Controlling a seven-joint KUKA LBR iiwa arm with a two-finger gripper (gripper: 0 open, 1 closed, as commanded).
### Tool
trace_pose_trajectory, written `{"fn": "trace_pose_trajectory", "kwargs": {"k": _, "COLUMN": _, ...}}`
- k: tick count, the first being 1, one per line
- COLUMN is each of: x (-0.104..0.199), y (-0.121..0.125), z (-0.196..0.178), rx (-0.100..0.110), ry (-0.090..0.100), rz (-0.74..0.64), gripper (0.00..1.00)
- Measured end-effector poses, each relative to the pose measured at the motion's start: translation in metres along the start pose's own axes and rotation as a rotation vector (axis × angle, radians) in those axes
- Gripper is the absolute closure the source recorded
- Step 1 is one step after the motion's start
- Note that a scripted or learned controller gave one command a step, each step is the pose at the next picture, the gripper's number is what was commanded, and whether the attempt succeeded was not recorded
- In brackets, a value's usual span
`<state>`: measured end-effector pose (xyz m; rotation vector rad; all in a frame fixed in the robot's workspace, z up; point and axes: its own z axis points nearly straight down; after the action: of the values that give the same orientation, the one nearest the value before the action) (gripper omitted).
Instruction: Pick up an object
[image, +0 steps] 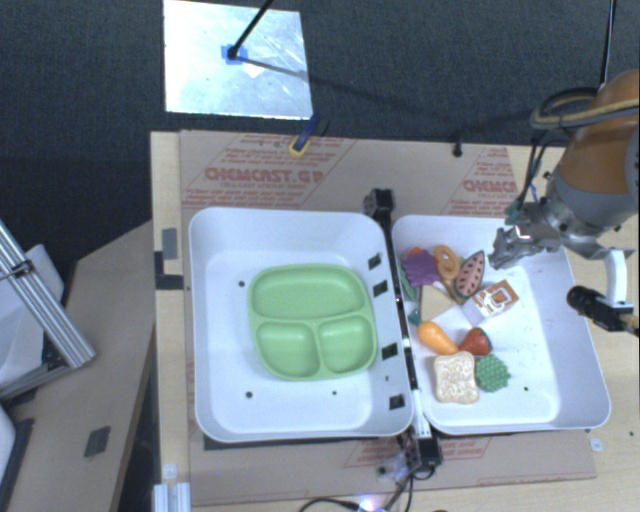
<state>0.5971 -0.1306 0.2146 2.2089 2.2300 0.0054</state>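
I am hovering my claw (507, 243) over the far side of the right bin (580, 390), just beside the watermelon slice (469, 276) and above the small carton (496, 299); whether it is spread or closed I cannot tell from this slant. With the toys lying so close together, I am risking a nudge rather than a grip. Red lettering on the counter's sheet (265, 172) appears to read "CHEMCAST GP".
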Motion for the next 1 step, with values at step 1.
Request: {"fn": "trace_pose_trajectory", "kwargs": {"k": 1, "x": 0.0488, "y": 0.0378, "z": -0.0126, "rx": -0.001, "ry": 0.000, "rz": 0.000, "gripper": 1.00}}
